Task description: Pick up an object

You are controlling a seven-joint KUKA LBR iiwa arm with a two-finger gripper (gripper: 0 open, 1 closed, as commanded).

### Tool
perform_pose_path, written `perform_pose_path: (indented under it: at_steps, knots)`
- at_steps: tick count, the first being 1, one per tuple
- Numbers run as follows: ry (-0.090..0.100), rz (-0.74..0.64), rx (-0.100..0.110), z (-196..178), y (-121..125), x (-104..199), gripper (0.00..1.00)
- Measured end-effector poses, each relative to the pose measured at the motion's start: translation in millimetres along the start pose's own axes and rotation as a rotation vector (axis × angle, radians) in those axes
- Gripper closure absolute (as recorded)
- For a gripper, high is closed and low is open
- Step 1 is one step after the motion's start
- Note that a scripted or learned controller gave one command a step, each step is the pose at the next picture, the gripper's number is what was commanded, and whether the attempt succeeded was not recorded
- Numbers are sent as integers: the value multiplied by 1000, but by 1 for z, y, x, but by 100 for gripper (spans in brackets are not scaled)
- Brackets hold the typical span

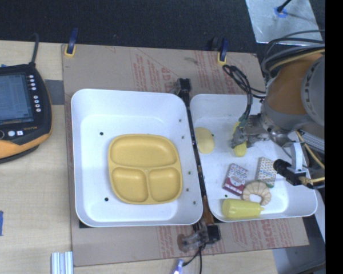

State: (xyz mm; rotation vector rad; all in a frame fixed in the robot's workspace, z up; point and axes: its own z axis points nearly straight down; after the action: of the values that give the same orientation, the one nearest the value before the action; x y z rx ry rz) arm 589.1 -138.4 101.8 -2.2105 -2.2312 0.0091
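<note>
Arm in from right, gripper (242,137) down low in the right bin (217,104), far-middle part. A small yellow piece (239,149) sits right under the fingertips, touching or nearly so; can't tell if the fingers are open or closed on it, the view is too cluttered there, so no claim of a hold.

Other candidates in the same bin: pale yellow round lump (204,140) at the left wall, red-and-white packet (235,179) in the middle, patterned packet (266,170) to its right, croissant-like pastry (257,193) and yellow cylinder (240,209) along the near edge. Left bin (86,107) holds a yellow divided tray (144,168).

Step in hand looks like the grasp on the small yellow piece. To do it well: centre the fingers either side of it, go straight down until it's properly between them, close fully, then lift vertically. Piece is small, so it could easily squirt out sideways. Keep the wrist clear of the cables on the right.
</note>
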Motion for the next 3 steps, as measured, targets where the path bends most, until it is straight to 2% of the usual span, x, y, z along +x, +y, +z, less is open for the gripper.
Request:
perform_pose_path:
  at_steps: [1,2,3]
  knots:
    - [-1,-1,0,0,0,0,0]
    - [1,2,-4,10,10,-1,0]
    - [-1,0,-5,0,11,-2,100]
